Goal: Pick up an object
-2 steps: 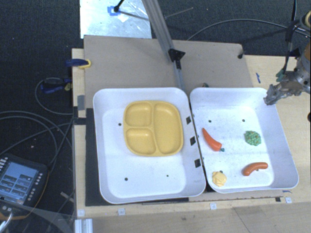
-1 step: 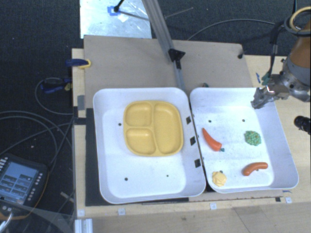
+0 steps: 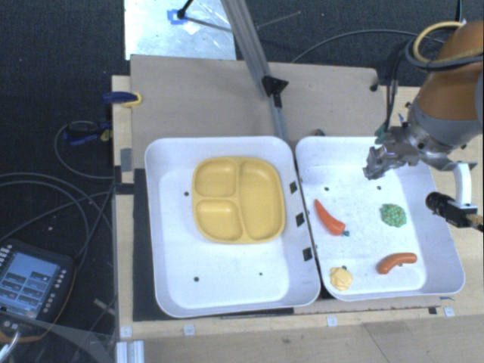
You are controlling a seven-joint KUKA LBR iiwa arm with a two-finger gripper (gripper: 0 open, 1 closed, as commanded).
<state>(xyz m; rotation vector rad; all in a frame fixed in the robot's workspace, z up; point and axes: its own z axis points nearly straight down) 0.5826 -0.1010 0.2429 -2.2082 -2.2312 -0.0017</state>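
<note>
The right bin [image 3: 355, 150] holds a red-orange chili pepper [image 3: 329, 218] near its left side. A green bumpy piece like broccoli [image 3: 392, 215] lies toward its right, an orange sausage [image 3: 396, 262] sits at the lower right, and a small yellow piece [image 3: 341, 278] rests at the bottom left. My gripper [image 3: 376, 165] hangs over the upper middle of this bin, above bare floor, up and left of the green piece. Nothing shows between its fingers.
The left bin [image 3: 170, 203] carries a yellow three-compartment plate [image 3: 238, 200]. A grey pole [image 3: 249, 40] slants down to the bench behind the bins. Cables and a pendant [image 3: 30, 274] lie on the floor at the left. A black fitting [image 3: 452, 207] juts over the right bin's right rim.
</note>
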